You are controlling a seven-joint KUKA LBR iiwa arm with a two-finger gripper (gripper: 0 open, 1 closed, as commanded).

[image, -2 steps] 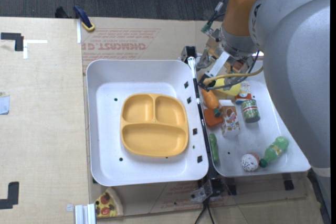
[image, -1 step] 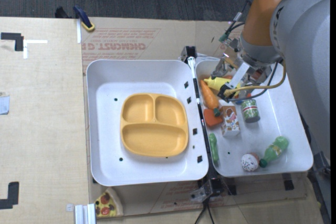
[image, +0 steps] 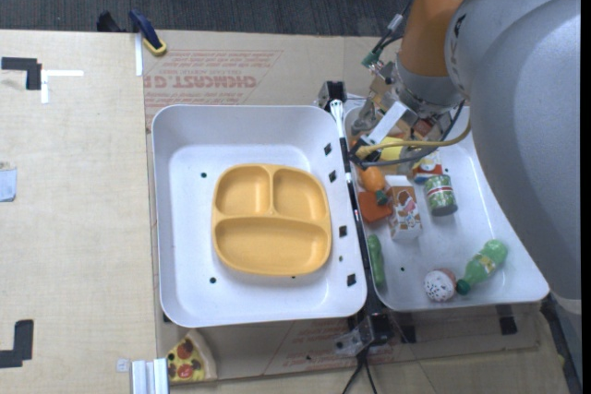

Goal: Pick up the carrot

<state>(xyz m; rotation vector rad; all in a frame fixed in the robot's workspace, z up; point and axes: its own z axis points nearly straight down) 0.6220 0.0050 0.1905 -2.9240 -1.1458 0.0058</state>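
The carrot (image: 373, 198) is an orange piece lying at the left side of the right bin (image: 517, 240), close to the wall shared with the left bin. My gripper (image: 380, 126) hangs over the far left corner of the right bin, just beyond the carrot and above a yellow banana-like item (image: 390, 149). The wrist and cables hide its tips. I see nothing held in it.
A yellow divided plate (image: 272, 219) lies in the left bin (image: 175, 198). The right bin also holds a small carton (image: 405, 210), a can (image: 440, 196), a green bottle (image: 484, 262), a ball (image: 440, 286) and a green vegetable (image: 374, 256).
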